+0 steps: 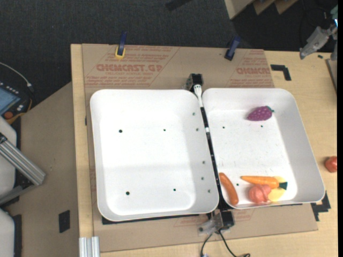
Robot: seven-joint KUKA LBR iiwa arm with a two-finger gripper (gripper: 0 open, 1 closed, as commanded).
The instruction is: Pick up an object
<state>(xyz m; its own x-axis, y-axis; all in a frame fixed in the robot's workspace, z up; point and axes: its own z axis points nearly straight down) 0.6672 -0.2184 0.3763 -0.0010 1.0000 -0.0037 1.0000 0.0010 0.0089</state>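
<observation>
Up at the far right corner, the gripper (317,39) shows as a small grey shape off the bench, well apart from both bins; it is too small and blurred to tell whether it is open or closed, and nothing is seen in it.

The nearest thing to it in the right bin (300,138) is a purple toy grape bunch (260,113), lying alone in the far part of that bin. The other objects are gathered along the near edge of the same bin: an orange toy carrot (260,180) lying crosswise with its dark green end to the right, a pink object (258,194) just below it, touching a small yellow object (275,195), and a reddish-orange sausage-shaped piece (229,189) slanting along the bin's left wall.

The left bin (102,143) sits beside it, the two rims meeting at a dark seam. Both rest on a brown board (161,63) printed with red lettering, held at its far edge by two blue clamps (122,43). A small orange-red object (331,164) lies on the bench outside the right bin.
</observation>
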